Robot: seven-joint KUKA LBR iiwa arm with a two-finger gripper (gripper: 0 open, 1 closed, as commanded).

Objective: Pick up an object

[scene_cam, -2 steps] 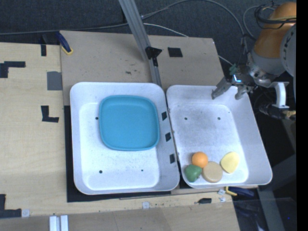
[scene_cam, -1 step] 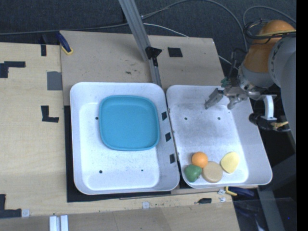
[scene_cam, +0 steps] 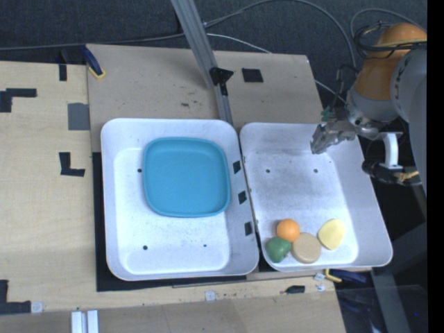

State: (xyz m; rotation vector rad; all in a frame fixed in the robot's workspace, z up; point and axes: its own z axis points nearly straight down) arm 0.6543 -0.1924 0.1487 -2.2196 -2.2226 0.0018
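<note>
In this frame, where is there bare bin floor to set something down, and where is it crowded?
Right bin: bare floor from the gripper down to the near-edge cluster of orange ball, green piece, tan disc and yellow piece. Left bin: bare strip below the blue plate.

The wooden bench (scene_cam: 41, 186) bears two white bins (scene_cam: 118, 207) side by side.

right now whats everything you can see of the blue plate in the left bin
The blue plate is a rounded square in plain light blue, plastic by its look, with a slightly raised rim and a flat middle. It lies flat and upright on the floor of the left bin, toward the far side. Nothing rests on it, and only the bin touches it.
</note>
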